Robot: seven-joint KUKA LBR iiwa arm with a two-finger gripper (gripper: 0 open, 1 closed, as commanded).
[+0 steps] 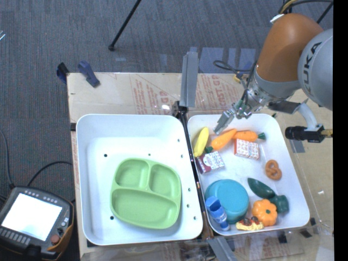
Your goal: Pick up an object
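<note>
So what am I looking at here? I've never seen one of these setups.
One camera looks down at a slant on a bench with two shallow white bins. The grey and orange machine at the right is a robot arm; its grasping tool hangs over the right bin, just above a yellow banana and an orange carrot. That bin also holds a blue bowl, a pretzel, a small pumpkin and other toy food. The left bin holds a green divided plate. Nothing sits between the tool's fingers.

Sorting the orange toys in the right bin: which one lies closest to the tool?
The plain orange carrot, just under the tool. The carrot with a green top lies further right, the pretzel and pumpkin much lower.
</note>
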